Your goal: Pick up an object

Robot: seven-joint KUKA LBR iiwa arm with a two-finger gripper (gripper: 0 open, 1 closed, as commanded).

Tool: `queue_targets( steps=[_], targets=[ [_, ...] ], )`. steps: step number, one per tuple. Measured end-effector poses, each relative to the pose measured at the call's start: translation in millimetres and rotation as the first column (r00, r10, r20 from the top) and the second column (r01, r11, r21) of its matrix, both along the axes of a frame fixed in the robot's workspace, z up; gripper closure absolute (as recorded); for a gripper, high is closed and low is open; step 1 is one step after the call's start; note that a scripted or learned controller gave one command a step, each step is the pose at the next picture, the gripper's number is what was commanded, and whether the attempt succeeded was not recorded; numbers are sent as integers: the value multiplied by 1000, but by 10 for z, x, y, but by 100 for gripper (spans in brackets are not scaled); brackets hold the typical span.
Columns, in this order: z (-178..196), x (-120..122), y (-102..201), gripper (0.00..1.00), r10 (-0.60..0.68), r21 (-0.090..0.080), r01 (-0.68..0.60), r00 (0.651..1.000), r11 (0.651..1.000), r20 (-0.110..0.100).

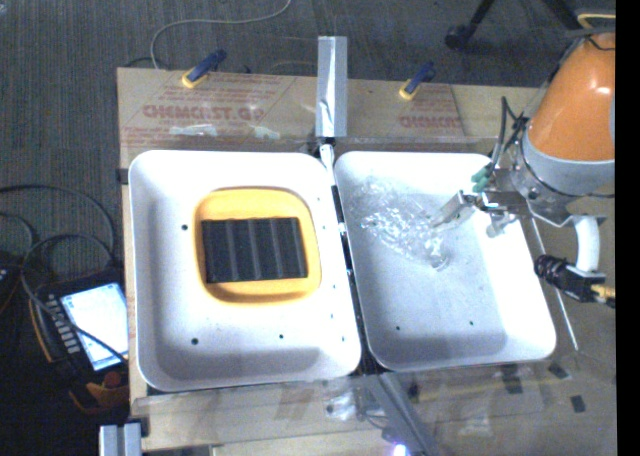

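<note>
and here's the arm (575, 134) at the right: a big rounded orange band, glossy, sitting over a pale grey collar that curves beneath it. below that, a dark flange and a cluster of small metal parts, with a touch of green at the wrist. thin black cables run along the side. the gripper (452, 212) is slim, silvery grey metal, narrowing to a point. a white curved tube and a black fitting with a brass-coloured end sit lower down.
</note>
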State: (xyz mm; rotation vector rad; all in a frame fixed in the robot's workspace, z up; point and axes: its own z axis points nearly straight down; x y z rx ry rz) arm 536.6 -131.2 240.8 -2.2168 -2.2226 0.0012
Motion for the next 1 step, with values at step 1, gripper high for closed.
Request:
queue_targets(
  steps=[1],
  targets=[
    [-394, 478, -53, 0, -121, 0, 121, 993, 993, 0]
  ],
)
